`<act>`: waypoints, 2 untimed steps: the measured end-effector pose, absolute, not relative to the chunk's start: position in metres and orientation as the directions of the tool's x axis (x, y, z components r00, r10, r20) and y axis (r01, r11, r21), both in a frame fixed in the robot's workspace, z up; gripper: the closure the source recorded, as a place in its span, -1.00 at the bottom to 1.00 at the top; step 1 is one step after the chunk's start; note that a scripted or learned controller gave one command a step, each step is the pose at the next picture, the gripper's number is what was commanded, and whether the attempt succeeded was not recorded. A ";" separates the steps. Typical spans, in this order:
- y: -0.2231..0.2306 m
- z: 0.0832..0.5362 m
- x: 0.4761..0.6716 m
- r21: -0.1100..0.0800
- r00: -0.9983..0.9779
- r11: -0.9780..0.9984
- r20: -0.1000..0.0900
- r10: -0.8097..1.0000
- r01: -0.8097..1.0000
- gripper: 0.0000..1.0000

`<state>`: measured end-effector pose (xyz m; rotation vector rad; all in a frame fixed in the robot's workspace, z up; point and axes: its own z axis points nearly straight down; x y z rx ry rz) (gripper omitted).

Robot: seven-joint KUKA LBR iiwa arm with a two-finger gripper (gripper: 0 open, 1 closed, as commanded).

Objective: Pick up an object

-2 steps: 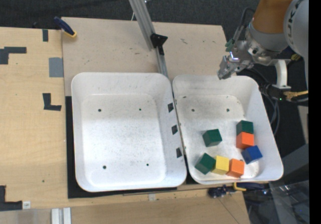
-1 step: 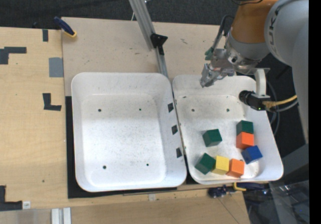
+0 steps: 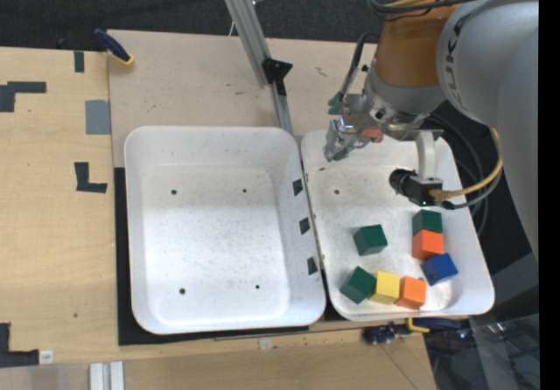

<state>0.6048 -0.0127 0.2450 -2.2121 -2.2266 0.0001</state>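
Gripper (image 3: 339,145) over the right bin (image 3: 337,205), at 12 o'clock; its state I cannot tell.
Seven blocks: three green, two orange, one yellow, one blue.

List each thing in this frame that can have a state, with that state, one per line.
hand: above the right bin's far left corner, nothing seen held
right bin: holds seven cubes
left bin: no cubes inside
lone green cube: resting apart, mid-bin
green, yellow, orange cubes: touching in a row, near edge
green, orange, blue cubes: clustered by the right wall
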 end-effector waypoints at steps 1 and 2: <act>0.035 0.232 0.587 -0.004 -0.006 0.006 0.001 1.000 1.000 1.00; 0.085 0.222 0.570 -0.004 -0.006 0.006 0.001 1.000 1.000 1.00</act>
